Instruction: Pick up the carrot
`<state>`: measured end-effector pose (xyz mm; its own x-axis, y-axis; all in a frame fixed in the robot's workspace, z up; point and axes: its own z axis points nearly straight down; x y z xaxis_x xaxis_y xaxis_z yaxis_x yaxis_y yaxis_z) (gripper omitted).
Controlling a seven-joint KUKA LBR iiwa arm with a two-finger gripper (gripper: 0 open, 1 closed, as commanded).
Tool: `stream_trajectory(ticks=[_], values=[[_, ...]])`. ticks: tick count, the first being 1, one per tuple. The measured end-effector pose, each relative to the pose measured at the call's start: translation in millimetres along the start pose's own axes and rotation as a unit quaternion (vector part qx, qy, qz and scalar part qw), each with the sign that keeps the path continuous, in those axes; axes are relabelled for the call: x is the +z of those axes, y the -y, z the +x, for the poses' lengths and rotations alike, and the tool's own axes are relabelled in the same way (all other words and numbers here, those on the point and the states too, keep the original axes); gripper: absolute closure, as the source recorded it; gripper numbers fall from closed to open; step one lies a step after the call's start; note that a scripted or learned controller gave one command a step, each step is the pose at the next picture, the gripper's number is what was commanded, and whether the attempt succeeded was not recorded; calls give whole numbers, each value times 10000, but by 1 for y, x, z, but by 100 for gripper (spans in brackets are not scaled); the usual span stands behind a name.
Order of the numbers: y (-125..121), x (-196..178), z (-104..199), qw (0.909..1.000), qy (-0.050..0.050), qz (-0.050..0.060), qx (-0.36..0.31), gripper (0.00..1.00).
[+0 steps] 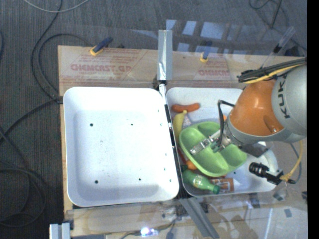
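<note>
Carrot [186,106]: short, orange, lying flat near the back-left corner of the right bin [259,92], its right end redder. Untouched, nothing on it. Just in front of it a banana [178,125] runs along the bin's left wall. Beside that sits a green bowl [212,151] with dividers, tilted over other items. Green bottle [201,181] and an orange box [227,184] lie at the front edge. Gripper [215,143] hovers over the bowl, well away from the carrot; can't tell finger state. Left bin [119,146] is plain white with small dark dots.
</note>
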<state>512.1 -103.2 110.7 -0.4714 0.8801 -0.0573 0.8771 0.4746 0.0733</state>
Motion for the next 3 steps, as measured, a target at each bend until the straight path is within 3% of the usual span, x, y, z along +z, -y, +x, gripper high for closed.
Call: stream_trajectory(ticks=[1, 2, 3], values=[[-41, 19, -94, 9986, -192, 188, -465, 0], [-41, 19, -94, 9986, -194, 189, -464, 0], [-29, -21, -149, 9974, -299, 317, -577, 0]])
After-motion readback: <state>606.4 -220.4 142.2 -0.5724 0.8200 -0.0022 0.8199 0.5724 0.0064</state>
